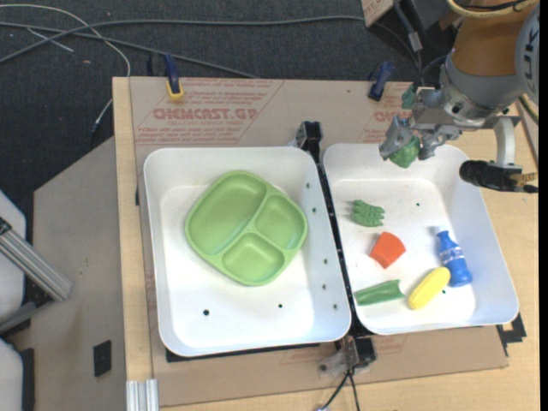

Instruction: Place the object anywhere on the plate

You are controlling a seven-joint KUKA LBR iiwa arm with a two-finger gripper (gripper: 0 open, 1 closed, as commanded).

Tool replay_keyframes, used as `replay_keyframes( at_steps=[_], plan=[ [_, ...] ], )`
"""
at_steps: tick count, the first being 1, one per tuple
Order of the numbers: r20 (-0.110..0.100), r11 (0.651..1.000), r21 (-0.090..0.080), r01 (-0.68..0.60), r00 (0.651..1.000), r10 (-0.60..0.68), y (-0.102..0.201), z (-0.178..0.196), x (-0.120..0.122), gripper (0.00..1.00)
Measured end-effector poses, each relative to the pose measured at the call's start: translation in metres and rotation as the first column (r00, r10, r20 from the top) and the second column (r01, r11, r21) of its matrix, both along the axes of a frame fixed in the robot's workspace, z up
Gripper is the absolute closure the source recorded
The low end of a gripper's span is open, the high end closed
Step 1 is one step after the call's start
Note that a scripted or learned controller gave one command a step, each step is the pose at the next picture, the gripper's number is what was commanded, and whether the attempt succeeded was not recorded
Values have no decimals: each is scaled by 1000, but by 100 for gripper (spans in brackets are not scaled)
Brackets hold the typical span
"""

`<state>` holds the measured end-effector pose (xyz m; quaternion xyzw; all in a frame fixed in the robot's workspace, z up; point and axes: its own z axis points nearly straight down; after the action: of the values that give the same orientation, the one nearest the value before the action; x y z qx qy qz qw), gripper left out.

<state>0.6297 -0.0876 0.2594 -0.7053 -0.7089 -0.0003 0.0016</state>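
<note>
A green divided plate (247, 227) lies in the left bin (171, 315), tilted a little in plan. My gripper (408, 148) hangs over the far edge of the right bin (492, 229), well to the right of the plate. A small green object (408, 153) shows between its grey fingers, lifted off the bin floor.
The right bin holds a green leafy toy (368, 213), an orange block (387, 248), a blue bottle (451, 258), a yellow piece (428, 287) and a green cucumber-like piece (378, 293). A black clamp (309, 134) stands at the far end of the ridge between the two bins.
</note>
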Motion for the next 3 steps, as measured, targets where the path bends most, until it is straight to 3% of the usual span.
replay_keyframes(
  at_steps=[3],
  plan=[
    [-2,1000,-1,0,1000,0,160,-10,-59,100]
  ],
)
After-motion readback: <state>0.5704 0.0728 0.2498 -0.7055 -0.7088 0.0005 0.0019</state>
